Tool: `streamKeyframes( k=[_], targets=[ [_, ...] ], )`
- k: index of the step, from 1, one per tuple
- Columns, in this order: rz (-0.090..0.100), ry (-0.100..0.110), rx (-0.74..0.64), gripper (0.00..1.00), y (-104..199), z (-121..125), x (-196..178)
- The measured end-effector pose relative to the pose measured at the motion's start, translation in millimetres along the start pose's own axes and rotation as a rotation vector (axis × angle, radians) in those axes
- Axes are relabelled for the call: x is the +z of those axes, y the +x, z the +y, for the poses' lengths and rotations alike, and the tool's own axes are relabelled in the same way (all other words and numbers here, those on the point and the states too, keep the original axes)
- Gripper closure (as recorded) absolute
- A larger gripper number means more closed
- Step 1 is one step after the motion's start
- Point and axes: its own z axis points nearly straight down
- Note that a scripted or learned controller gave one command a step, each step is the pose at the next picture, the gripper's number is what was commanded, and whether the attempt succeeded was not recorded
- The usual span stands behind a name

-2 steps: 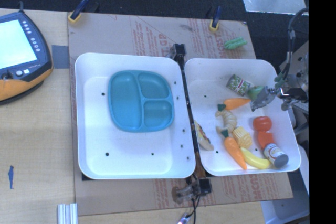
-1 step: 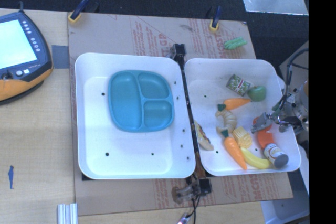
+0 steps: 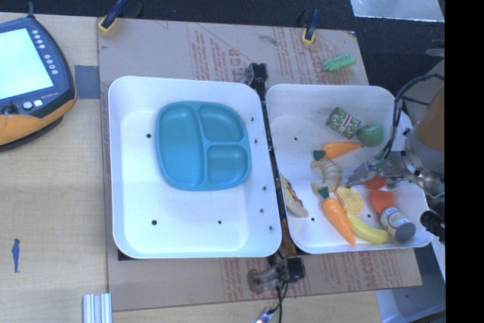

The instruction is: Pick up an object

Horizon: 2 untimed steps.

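Gripper (image 3: 368,174) is down inside the right bin (image 3: 302,106), low among the toy food; whether it grips anything can't be told from here. An orange carrot (image 3: 338,150) lies just to its left, a banana (image 3: 365,229) and bottle (image 3: 390,213) just below. Left bin (image 3: 128,163) carries a blue divided plate (image 3: 203,144). Both bins sit on cardboard (image 3: 189,49) over a wooden bench (image 3: 45,200).

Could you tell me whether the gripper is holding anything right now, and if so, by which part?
It cannot be told: the gripper is low in the right bin among the toy foods, but nothing shows clearly between its fingers.
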Motion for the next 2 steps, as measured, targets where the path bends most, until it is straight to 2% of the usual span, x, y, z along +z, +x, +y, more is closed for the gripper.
streamKeyframes(
  k=[1,2],
  targets=[
    [-0.001,0.005,-0.004,1.00,-1,-2,-9],
    [0.002,0.009,-0.002,1.00,48,-37,-90]
  ],
)
